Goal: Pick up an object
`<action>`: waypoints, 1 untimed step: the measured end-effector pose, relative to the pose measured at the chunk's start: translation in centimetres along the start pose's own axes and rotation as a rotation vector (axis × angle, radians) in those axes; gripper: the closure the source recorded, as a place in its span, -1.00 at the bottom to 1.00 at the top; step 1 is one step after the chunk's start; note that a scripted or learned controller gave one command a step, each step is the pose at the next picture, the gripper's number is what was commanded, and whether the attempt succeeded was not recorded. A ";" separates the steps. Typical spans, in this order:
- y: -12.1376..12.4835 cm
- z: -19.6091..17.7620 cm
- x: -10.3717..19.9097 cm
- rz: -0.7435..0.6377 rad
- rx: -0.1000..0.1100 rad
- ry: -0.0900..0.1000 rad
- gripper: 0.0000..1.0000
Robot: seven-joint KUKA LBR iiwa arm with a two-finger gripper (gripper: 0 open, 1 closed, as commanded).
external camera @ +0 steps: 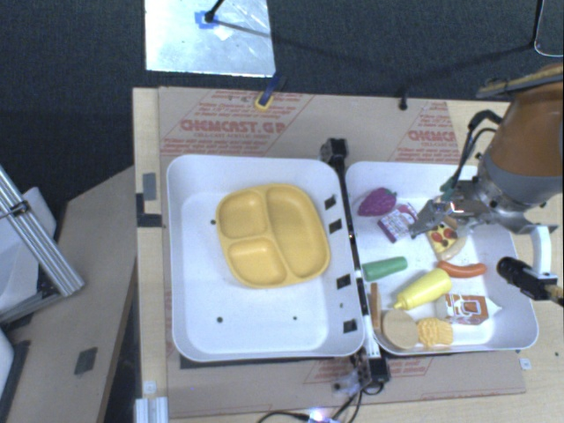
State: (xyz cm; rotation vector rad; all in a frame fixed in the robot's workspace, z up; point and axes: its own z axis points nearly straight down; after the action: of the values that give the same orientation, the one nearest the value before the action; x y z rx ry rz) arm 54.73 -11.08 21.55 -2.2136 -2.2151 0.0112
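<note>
Camera view, looking down at a slant: the grey arm with its orange band (529,126) enters from the right and is cut off at the frame's edge. Its end effector (438,216) hangs low over the right bin (520,329), just above a pizza-slice toy (448,241) whose upper part it covers. Whether the end effector is open or closed cannot be told, as its tips blur into the clutter beneath.

The right bin holds the pickable toys: a purple grape bunch (377,202) at upper left, a small pink-and-white packet (398,222) beside it, a green pepper (384,267) at the dividing wall, a yellow squeeze bottle (423,289) lying tilted, an orange sausage (463,270) just below the pizza slice, a small printed carton (465,308), a corn piece (434,331) and a round bun (398,330) at the near edge. The packet's and carton's print is too small to read.

The left bin (198,324) carries a yellow divided plate (269,234). Both bins sit on a cardboard sheet (229,122) with red lettering, on a pale tabletop (97,263). Beyond lie dark carpet (70,60) and a shiny metal panel (211,25). An aluminium frame (35,245) is cut off at left.
</note>
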 end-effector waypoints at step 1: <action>0.3 -0.7 0.0 -0.003 -0.014 -0.002 -1.00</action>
State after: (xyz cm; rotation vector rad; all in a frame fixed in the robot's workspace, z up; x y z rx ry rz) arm 55.00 -11.06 22.26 -2.2184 -2.2258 -0.0018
